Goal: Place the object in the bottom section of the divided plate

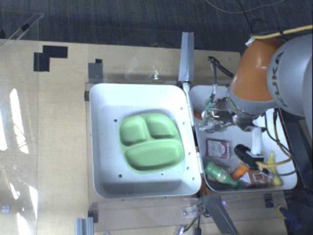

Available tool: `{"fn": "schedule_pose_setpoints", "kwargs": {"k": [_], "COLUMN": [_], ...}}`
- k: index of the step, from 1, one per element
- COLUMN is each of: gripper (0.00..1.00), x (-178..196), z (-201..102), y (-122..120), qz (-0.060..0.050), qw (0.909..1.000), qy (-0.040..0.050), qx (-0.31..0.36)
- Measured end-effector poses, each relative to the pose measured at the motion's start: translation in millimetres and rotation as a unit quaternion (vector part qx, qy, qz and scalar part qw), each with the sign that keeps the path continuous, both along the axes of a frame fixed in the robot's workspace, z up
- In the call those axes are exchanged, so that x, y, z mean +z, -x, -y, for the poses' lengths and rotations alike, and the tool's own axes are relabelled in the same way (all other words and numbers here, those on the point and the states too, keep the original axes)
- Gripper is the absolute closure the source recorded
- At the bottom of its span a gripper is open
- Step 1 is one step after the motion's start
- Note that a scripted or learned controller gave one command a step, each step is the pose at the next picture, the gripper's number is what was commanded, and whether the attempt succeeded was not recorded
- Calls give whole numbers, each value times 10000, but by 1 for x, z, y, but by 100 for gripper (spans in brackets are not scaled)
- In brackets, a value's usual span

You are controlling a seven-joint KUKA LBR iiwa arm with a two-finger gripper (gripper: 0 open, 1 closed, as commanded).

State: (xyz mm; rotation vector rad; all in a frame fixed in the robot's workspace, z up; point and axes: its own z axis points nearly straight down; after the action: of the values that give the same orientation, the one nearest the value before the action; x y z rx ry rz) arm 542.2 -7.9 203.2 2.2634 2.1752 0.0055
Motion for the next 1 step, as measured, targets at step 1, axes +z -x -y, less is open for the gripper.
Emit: {"fn": "schedule_pose_setpoints", "kwargs": {"k": [1], "gripper": [100], "x": [-19], "z": [-69], "y": [-19], "qz": [-16], "qw": [9932], "qy": [-4], "qx": [-1164]}}
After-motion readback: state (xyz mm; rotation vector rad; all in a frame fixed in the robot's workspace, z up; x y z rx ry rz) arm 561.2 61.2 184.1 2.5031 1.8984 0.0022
